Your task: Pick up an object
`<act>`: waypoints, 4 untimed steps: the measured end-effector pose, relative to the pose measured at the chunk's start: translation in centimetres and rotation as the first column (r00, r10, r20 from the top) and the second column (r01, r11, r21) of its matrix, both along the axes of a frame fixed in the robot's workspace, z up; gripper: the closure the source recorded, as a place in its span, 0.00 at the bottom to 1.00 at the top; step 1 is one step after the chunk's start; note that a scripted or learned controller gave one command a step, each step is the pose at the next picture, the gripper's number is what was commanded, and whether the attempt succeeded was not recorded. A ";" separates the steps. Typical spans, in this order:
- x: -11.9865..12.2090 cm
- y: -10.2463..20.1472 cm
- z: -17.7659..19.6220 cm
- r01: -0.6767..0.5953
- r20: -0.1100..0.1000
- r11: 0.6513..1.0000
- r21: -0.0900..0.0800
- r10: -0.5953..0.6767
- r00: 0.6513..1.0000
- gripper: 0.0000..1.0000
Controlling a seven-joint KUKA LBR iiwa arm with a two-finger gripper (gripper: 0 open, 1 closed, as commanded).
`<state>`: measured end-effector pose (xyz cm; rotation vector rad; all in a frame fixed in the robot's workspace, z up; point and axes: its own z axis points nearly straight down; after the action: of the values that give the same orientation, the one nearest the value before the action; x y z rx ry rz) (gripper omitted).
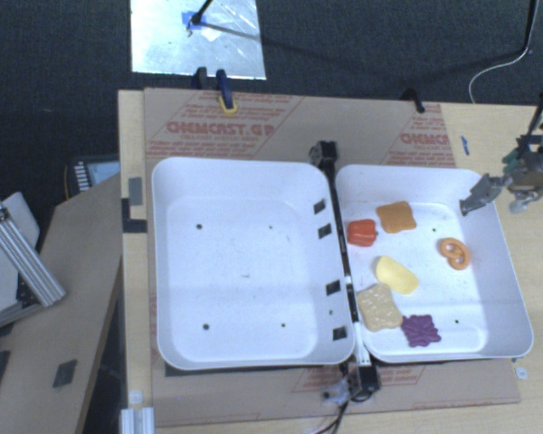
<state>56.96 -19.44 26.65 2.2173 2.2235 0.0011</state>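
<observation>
A tabletop [281, 116] covered with cardboard carried two white bins; the right bin [498, 283] held small toy foods. The end effector [496, 193] hovered at its far right rim, gripping nothing, fingers apparently parted though blurred. Nearest, just below-left of it, lay the orange pretzel [453, 253]; further left sat the toast [395, 216], red pepper [362, 232] and yellow piece [397, 275]. All looked light, stiff, smooth plastic; the pretzel's outer edges seemed graspable. The arm was mostly cropped.
</observation>
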 end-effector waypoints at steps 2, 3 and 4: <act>8.6 -0.3 17.5 -0.008 0.007 1.000 -0.003 0.008 1.000 1.00; 8.6 9.6 12.6 -0.010 -0.003 1.000 0.004 0.010 1.000 1.00; 5.2 21.5 13.4 -0.010 0.000 1.000 0.003 0.010 1.000 1.00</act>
<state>62.12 2.09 40.07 2.2078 2.2362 0.0050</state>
